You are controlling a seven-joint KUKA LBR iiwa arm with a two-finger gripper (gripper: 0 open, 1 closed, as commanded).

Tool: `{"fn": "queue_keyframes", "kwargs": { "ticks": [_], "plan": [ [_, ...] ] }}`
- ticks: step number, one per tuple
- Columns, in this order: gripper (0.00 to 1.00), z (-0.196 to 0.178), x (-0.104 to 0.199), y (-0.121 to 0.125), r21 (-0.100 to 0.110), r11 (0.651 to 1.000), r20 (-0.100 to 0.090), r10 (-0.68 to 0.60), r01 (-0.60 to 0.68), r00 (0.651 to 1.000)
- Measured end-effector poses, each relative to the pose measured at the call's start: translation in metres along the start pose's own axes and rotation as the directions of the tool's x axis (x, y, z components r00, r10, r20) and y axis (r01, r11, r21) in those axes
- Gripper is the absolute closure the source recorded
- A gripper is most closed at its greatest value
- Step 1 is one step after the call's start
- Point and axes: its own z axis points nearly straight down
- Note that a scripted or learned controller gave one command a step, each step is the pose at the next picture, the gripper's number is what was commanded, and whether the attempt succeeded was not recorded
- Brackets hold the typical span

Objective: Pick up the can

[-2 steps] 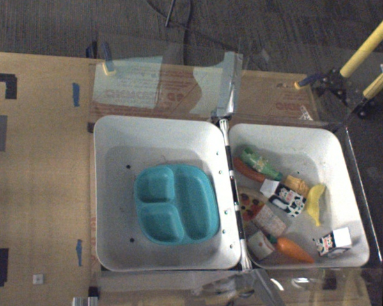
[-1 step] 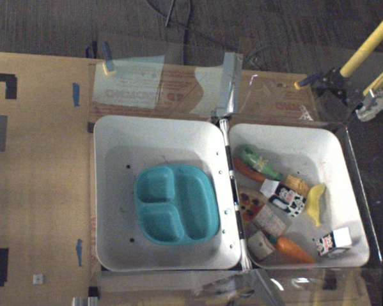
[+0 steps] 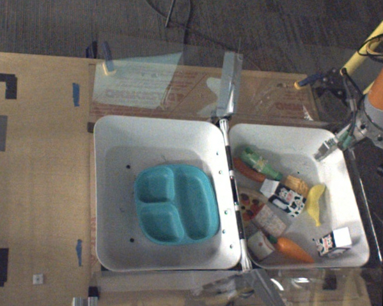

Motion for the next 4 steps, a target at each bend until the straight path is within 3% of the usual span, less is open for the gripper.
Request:
{"fn": "queue_keyframes", "kwargs": {
  "ticks": [1,2,3,4],
  "plan": [
    [1.00,-0.215,0.018,0.040,-0.003,0.997,0.004,0.076,-0.076,0.997],
    [1.00,-0.269,0.012,0.026,-0.004,0.999,0.006,0.047,-0.047,0.999],
    [1.00,-0.269,-0.010,0.020,-0.004,0.995,0.006,0.104,-0.104,0.995],
    [1.00,-0.111,-0.006,0.029,0.000,0.999,0.002,-0.035,0.035,0.999]
  ]
}}
